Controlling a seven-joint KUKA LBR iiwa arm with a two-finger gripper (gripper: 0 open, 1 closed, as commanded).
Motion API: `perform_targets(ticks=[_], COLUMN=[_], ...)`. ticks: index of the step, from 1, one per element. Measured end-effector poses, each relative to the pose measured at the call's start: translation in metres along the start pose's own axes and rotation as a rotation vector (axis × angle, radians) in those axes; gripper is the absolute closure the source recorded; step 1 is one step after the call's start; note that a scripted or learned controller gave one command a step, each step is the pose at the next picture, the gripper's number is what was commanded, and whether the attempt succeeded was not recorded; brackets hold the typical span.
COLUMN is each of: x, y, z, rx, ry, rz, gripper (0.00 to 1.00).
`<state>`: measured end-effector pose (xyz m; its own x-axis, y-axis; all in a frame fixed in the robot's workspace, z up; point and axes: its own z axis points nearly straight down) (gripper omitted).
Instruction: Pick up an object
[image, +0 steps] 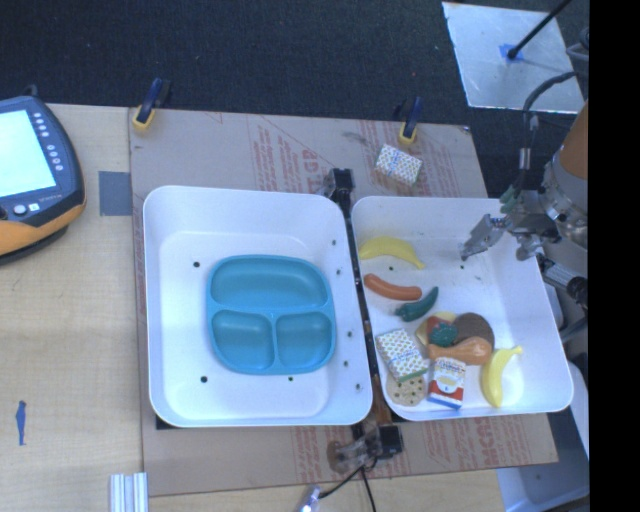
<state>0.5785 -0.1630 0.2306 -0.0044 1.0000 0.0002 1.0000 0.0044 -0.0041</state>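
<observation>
While the two-finger gripper (497, 237) hovers open and holding nothing over the right white bin (520, 300), a curved yellow toy banana (392, 250) lies nearby.

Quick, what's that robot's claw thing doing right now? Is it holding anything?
Gripper: open, holding nothing, hovering over the upper part of the right shallow white bin, apart from the toy food below it.
</observation>
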Motion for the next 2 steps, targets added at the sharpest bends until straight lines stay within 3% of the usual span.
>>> perform_targets(ticks=[1, 2], x=[0.049, 0.07], y=[-0.059, -0.049], z=[0.082, 0.139], rx=[0.002, 0.0], ry=[0.0, -0.001], rz=[-0.001, -0.003], gripper=[0.0, 0.0])
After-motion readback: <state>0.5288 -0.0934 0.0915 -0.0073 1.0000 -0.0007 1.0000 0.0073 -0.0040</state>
